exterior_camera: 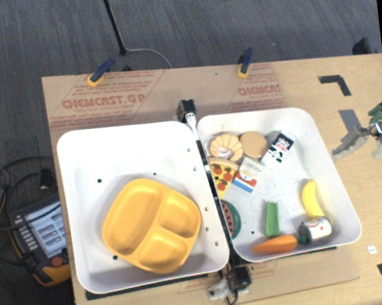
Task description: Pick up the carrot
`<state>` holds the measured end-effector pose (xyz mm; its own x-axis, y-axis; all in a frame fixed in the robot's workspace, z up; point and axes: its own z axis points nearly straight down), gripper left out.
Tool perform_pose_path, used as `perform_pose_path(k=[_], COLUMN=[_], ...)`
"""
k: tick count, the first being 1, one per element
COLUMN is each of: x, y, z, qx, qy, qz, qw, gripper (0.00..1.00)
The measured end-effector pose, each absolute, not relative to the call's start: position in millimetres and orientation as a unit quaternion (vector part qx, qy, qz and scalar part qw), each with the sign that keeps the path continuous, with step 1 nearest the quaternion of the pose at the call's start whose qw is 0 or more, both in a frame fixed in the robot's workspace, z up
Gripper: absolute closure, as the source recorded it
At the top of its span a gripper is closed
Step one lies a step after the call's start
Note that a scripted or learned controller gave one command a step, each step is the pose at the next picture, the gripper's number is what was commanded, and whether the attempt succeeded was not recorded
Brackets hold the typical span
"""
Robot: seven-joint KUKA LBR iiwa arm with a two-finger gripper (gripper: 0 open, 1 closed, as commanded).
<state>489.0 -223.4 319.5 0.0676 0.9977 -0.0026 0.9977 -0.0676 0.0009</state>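
Your end effector (375,131) sits at the surface's right edge, grip state unclear. Approach the carrot (275,245) at the right bin's (331,166) front edge, avoiding the can (316,230).

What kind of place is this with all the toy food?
Probably a robot test lab. Two white bins sit clamped on a workbench, toy food like a carrot fills one, and a robot gripper waits nearby.

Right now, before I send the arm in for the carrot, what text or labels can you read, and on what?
"CHEMCAST GP" in red, on the brown board behind the left bin.
Red print on the board behind the right bin: same style, too blurred to read.
Small cartons and in the right bin: print too small.
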Motion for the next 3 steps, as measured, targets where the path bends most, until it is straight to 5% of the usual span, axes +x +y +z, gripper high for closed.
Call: perform_pose_path(k=[1,2,3], x=[489.5,483.5,483.2], y=[-223.1,-136.8,-131.5], z=[329.0,222.3,198.7], qx=[0.730,0.650,0.793], qy=[0.683,0.760,0.609], qz=[-0.0010,-0.0005,-0.0009], qw=[0.001,-0.001,-0.001], gripper=[1.00,1.00,1.00])
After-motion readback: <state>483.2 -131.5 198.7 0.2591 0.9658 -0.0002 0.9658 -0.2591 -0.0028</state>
